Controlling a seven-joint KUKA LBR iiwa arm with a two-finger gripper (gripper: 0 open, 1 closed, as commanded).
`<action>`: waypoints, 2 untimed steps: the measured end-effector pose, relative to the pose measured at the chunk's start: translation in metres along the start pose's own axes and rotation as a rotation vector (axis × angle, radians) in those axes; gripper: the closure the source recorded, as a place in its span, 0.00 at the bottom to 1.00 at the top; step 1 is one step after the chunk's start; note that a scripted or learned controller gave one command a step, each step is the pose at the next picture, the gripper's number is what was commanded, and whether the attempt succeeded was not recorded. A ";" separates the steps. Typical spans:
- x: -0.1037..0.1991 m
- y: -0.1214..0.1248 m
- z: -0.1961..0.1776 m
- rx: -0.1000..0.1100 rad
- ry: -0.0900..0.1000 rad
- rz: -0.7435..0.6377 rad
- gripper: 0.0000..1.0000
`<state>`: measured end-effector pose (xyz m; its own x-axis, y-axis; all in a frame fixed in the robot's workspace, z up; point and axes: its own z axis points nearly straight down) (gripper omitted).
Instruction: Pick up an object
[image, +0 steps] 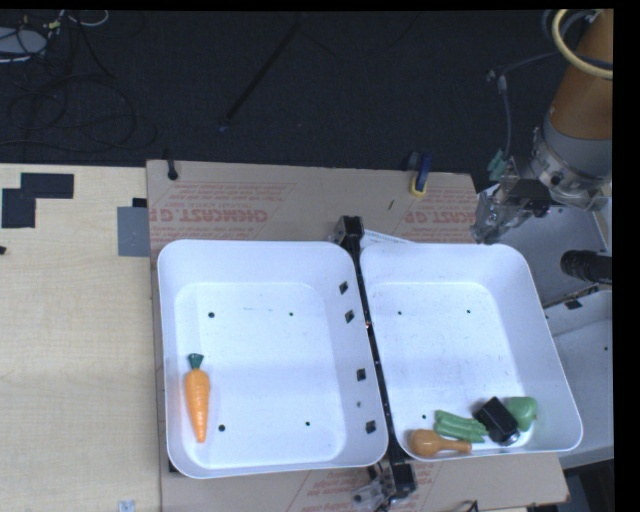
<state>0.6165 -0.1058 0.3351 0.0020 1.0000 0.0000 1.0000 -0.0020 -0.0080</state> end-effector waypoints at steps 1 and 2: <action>-0.018 0.005 0.065 0.001 0.000 0.000 1.00; -0.014 0.007 -0.017 -0.013 -0.001 -0.003 1.00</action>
<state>0.6234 -0.1203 0.3516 -0.0008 1.0000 -0.0013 1.0000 0.0008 0.0052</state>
